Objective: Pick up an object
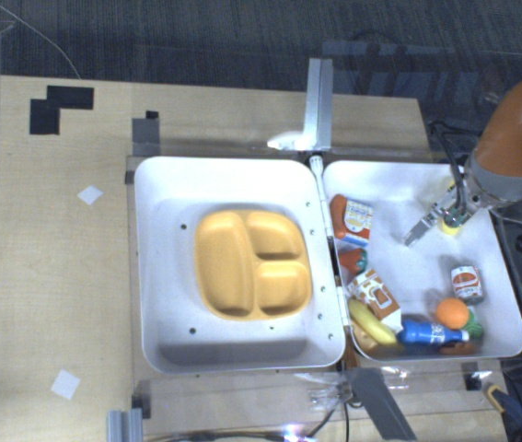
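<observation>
- White and shallow, your two bins sit side by side on the pale wood worktop (49, 274): the left bin (164, 274) and the right bin (399, 191).
- Yellow, with three compartments, a tray (251, 263) lies in the middle of the left bin.
- Grey with an orange band, the arm (509, 141) reaches into the right bin from about 2 o'clock.
- The end effector (419, 232) points toward 8 o'clock. Its tip is over bare bin floor just to the 12 o'clock side of the bin's middle, apart from every object.
- You cannot tell from this view whether the end effector is spread or pressed together.
- Every object you could pick lies in the right bin, along its 10-to-4 o'clock sweep through 6:
- an orange-red packet (353, 219) with a white label at 10 o'clock, by the left wall;
- a small red-and-green thing (353, 261) at 9 o'clock, too small to name;
- a brown-and-white carton (377, 295) at 8 o'clock;
- a banana (371, 323) at 7 o'clock, just beside the carton;
- a blue bottle (431, 332) on its side at 6 o'clock, along the near wall;
- an orange (452, 313) at 5 o'clock, touching the bottle;
- a small red-and-white can (465, 284) at 4 o'clock, near the orange.
</observation>
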Action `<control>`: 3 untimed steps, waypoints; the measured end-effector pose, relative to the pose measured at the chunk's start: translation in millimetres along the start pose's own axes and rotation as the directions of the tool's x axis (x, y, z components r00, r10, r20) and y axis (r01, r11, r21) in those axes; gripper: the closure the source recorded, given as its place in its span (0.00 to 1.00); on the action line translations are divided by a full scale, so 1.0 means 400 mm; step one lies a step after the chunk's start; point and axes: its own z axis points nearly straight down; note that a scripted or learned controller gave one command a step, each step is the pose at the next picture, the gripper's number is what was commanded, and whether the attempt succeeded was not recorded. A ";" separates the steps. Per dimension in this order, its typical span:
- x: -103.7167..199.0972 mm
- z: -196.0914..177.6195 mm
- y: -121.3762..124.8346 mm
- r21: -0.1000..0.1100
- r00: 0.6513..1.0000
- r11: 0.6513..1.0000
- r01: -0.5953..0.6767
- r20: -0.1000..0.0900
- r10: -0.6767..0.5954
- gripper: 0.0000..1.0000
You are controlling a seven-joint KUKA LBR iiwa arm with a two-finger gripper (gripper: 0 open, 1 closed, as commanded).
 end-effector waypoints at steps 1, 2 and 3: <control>0.206 -0.008 -0.189 0.000 0.982 0.982 0.188 0.001 -0.188 0.00; 0.098 -0.002 0.015 -0.002 0.999 0.999 0.032 0.001 -0.032 0.00; 0.273 -0.010 -0.213 0.000 1.000 1.000 0.013 0.002 -0.013 0.00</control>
